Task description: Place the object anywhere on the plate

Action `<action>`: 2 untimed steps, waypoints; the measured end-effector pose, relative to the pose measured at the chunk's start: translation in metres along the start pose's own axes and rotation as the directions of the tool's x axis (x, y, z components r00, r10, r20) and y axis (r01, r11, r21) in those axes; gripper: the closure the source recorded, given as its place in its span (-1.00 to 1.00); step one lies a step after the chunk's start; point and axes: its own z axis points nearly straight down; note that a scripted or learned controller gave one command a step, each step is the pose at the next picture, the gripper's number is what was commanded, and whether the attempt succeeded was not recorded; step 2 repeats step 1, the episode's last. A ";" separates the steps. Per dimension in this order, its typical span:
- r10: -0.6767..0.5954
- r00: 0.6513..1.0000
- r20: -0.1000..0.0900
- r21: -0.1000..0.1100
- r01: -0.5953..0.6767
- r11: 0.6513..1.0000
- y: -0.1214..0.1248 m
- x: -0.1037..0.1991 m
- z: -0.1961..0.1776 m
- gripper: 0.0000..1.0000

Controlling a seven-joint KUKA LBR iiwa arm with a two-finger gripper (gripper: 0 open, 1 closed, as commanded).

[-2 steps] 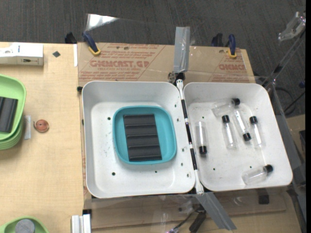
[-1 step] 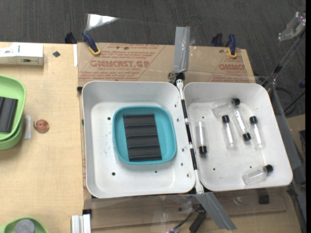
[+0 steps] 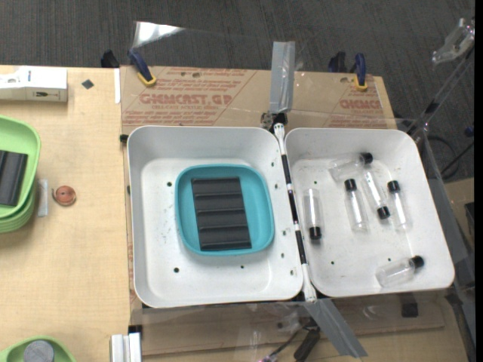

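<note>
Vials [image 3: 353, 202] loose in right bin [image 3: 332, 266], teal plate [image 3: 261, 206] centred in left bin [image 3: 151, 232], bare margin around; pincer state untellable.

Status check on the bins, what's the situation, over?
Six vials loose in right bin. Teal plate in left bin, dark ridged block on it.

lab | clear vials [image 3: 355, 202] in white bin [image 3: 430, 194] | clamped cardboard [image 3: 196, 96]

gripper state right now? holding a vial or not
Gripper: its state cannot be told. The vials lie loose in the right bin; the plate sits in the left bin.
</note>
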 end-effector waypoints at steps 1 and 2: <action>0.000 1.000 0.000 0.000 0.000 1.000 0.000 0.000 0.000 -1.00; 0.000 1.000 0.000 0.000 0.000 1.000 0.000 0.000 0.000 -1.00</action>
